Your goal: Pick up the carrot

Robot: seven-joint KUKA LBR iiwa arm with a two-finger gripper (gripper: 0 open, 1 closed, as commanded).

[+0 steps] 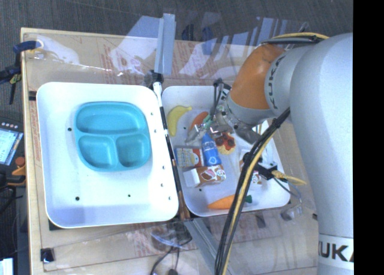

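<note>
Your carrot point(221, 202) lies along the near edge of the right bin point(275, 194). Your gripper point(207, 127) hangs over that bin's far half, beside a banana point(174, 116); whether it grips anything, you cannot tell.

Carrot point(222, 202) lies in the right bin's point(279, 193) near edge.

Grey arm point(324, 117), orange band, yellow cable

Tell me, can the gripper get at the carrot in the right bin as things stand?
Probably yes. The carrot lies bare by the near wall of the right bin, nothing on top of it. The gripper sits farther back over other items, and a yellow cable hanging beside the carrot may crowd the approach.
</note>
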